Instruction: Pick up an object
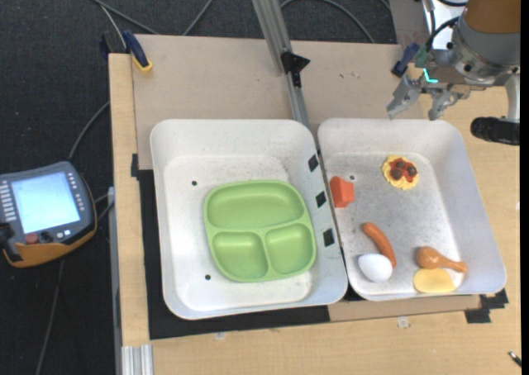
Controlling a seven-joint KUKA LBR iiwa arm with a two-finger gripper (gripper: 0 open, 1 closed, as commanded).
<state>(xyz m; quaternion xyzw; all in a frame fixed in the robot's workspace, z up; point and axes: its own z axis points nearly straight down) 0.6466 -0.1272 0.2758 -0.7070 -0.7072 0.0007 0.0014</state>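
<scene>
1. My claw (425, 106) hangs above the far rim of the right bin (475, 179), fingers spread and pinching nothing.
2. Pickings all lie in that right bin: a small pizza (400, 171) nearest me, an orange block (341, 192) by the left wall, a sausage (379, 242) mid-bin, an egg (374, 267), a drumstick (440, 261) and a yellow piece (436, 282) at the near end.
3. The pizza looks the shortest reach, but it is flat, so I judge the fingers would need to go right down to the bin floor to catch its edge.
4. The sausage seems the better bet: it lies clear of its neighbours along most of its length, and I would straddle it across the narrow way.
5. The egg and sausage nearly touch, so I should come down away from that end.
6. The left bin (178, 159) holds a green divided plate (259, 228).
7. Both bins sit on a tan tabletop (207, 76), a metal pole (269, 14) slanting over it.
8. Cables trail across dark carpet, and a pendant (45, 212) lies at left.
</scene>
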